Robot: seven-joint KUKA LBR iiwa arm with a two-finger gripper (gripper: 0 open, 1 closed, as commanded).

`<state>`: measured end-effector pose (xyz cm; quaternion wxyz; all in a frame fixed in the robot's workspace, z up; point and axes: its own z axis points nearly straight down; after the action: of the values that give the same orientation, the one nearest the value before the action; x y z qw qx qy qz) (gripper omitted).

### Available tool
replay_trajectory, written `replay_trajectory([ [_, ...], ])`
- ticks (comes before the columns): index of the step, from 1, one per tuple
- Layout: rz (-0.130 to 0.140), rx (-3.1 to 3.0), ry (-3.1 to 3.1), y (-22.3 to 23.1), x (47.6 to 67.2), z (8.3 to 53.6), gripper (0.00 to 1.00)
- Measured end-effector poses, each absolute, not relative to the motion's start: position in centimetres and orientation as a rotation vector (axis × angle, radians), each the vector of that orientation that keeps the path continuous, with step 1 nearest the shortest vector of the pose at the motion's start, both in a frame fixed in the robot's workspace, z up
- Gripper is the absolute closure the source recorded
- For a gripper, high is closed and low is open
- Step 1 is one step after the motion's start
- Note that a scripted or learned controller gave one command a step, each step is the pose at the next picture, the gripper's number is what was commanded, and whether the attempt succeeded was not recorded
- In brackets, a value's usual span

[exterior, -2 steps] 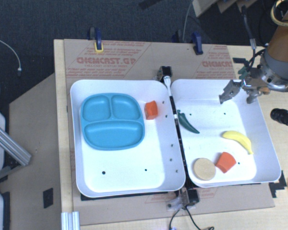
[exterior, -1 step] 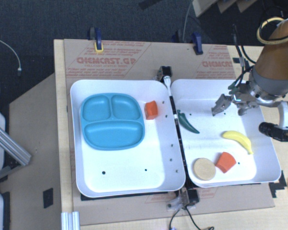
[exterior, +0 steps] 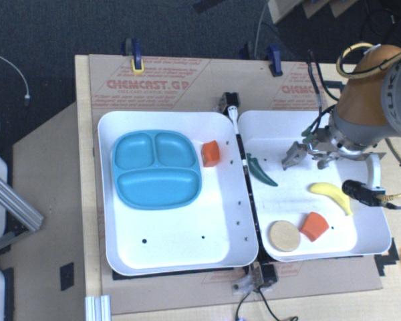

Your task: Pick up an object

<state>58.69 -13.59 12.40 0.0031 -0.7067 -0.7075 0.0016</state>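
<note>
In the right bin (exterior: 371,246) lie a dark green pepper-like piece (exterior: 260,171) near the left wall, a yellow banana (exterior: 331,195), a red-orange block (exterior: 314,225) and a tan round disc (exterior: 284,236). My gripper (exterior: 306,160) hovers over the bin's upper middle, to the right of the green piece and above the banana. Its fingers are spread open with nothing between them. In the left bin (exterior: 180,253) a small orange object (exterior: 210,153) sits beside a blue divided plate (exterior: 157,168).
The metal divider (exterior: 243,172) between the two bins runs just left of the green piece. Bare white floor lies in the lower part of the left bin and between the gripper and the disc.
</note>
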Motion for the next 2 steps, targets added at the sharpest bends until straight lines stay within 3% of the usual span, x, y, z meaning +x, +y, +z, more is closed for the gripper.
replay_trajectory([
  [1, 0.005, -2.217, -2.217, -13.5, 58.6, 8.2, 0.00],
  [2, -0.001, -2.223, -2.221, -13.6, 58.8, 9.5, 1.00],
])
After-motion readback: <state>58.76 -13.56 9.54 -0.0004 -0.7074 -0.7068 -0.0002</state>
